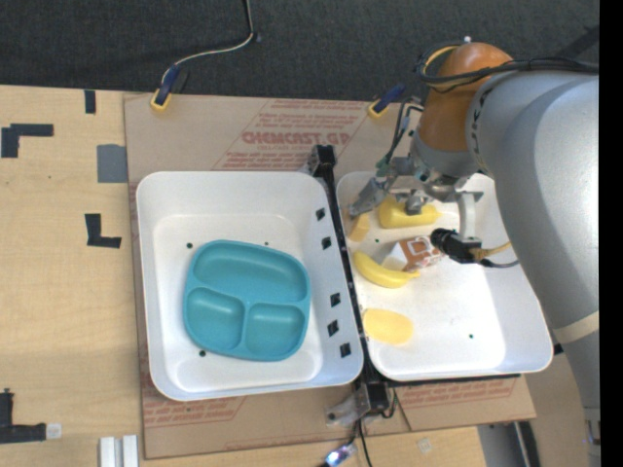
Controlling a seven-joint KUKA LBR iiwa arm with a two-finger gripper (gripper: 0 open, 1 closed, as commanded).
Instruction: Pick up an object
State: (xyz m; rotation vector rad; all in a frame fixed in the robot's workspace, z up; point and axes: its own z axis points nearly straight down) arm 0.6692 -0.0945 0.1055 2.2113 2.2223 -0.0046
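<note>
Camera view, step: reach-and-grasp — the gripper (407, 200) hangs low over the right bin (487, 343), at its far left part.
Pincer: its opening cannot be told (wrist and cables crowd it); nothing visibly held.
Likely target: yellow block (404, 215), directly beneath, beside a small orange-and-white box (417, 252).
Axis: block lies roughly left-right.
Next move: judged — descend squarely and close across its short side.
Others: banana (380, 271), yellow disc (388, 326); teal divided plate (247, 301) in the left bin (161, 261).

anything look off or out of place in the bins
Nothing stands out. The teal divided plate lies flat in the left bin; the banana and other small items sit loosely in the right bin.
</note>
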